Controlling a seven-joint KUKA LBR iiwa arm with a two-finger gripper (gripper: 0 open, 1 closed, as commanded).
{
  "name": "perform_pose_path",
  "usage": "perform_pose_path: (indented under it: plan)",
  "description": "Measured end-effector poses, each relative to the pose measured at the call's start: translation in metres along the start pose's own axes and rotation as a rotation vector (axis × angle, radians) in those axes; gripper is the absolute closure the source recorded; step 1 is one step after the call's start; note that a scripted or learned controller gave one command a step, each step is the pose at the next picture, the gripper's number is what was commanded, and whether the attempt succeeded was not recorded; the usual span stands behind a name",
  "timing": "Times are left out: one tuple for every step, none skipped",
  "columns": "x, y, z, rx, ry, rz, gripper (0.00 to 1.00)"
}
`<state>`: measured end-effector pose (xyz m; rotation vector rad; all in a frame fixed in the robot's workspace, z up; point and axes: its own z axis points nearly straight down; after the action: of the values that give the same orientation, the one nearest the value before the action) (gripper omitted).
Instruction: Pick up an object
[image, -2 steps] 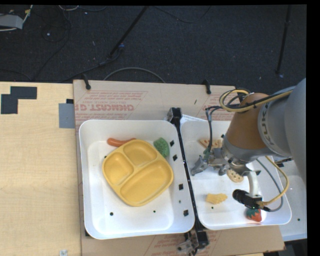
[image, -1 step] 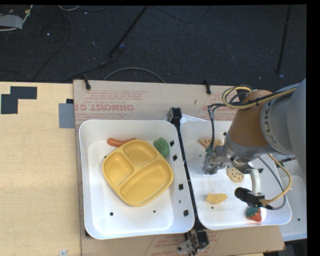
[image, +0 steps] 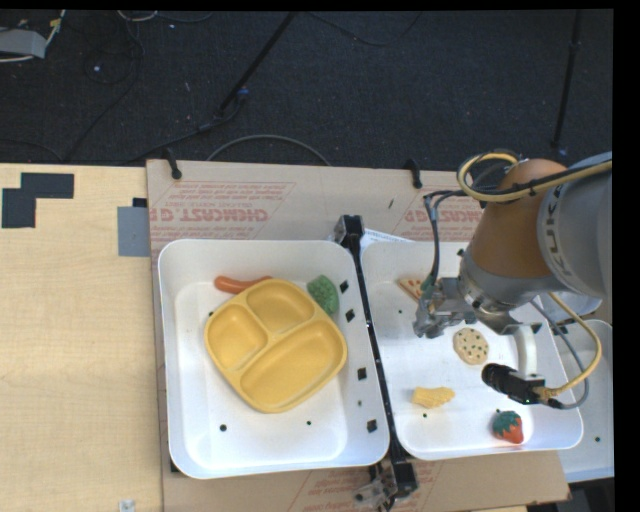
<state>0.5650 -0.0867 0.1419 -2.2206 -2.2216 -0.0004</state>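
Observation:
My gripper (image: 434, 320) hangs low over the upper left part of the right bin (image: 570, 435). A round speckled cookie (image: 470, 346) lies just to its right, and a tan cracker piece (image: 410, 288) lies just above and left of it. Lower in the same bin a yellow chip-like piece (image: 433, 397) rests near the front, with a red strawberry (image: 510, 427) at the front right. I see nothing held in the gripper.
The left bin (image: 190, 430) holds a yellow divided plate (image: 276, 343), with an orange carrot (image: 240, 283) and a green broccoli piece (image: 324, 293) along the plate's far edge. A black divider (image: 368, 350) separates the two bins.

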Motion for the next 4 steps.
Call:
perform_pose_path:
  plan:
    - [0.002,-0.004,-0.043,-0.001,0.0,0.0,1.0]
    - [0.001,-0.003,-0.096,-0.003,-0.001,0.0,1.0]
    - [0.042,-0.019,-0.098,0.004,0.001,-0.003,1.0]
    - [0.095,-0.038,-0.103,0.005,0.002,-0.005,1.0]
